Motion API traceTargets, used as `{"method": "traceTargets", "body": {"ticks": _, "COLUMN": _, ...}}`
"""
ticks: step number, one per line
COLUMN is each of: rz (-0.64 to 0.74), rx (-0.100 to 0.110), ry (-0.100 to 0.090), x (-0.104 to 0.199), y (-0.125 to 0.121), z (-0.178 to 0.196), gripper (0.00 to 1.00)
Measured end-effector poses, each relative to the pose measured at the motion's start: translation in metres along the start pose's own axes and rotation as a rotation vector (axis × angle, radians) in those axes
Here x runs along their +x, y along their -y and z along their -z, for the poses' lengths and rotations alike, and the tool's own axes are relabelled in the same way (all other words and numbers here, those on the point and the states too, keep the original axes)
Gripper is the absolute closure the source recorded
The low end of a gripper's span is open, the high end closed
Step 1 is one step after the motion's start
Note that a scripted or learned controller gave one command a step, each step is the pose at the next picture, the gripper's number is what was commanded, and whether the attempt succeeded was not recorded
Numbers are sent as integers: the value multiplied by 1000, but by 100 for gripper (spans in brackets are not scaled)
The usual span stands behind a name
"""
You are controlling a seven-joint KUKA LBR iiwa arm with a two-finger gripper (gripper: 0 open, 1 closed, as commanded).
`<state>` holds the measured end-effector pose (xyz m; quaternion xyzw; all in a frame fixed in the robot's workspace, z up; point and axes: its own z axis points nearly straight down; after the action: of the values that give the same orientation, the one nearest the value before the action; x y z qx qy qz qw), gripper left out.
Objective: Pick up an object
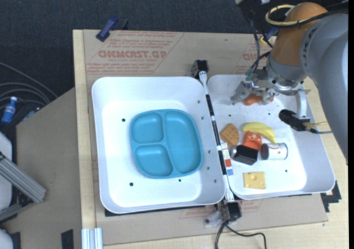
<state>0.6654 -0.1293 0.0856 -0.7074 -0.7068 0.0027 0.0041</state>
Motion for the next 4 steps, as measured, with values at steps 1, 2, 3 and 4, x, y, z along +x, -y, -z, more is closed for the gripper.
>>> {"method": "traceTargets", "body": {"ticks": 1, "rz": -1, "rx": 3, "ry": 4, "x": -2, "y": 1, "z": 10, "gripper": 100}}
{"method": "traceTargets", "body": {"ticks": 2, "rz": 0, "rx": 3, "ry": 4, "x": -2, "y": 1, "z": 10, "gripper": 0}}
{"method": "traceTargets", "body": {"ticks": 3, "rz": 0, "rx": 1, "ry": 5, "x": -1, "y": 0, "z": 21, "gripper": 100}}
{"method": "traceTargets", "body": {"ticks": 4, "rz": 0, "rx": 1, "ry": 5, "x": -1, "y": 0, "z": 21, "gripper": 0}}
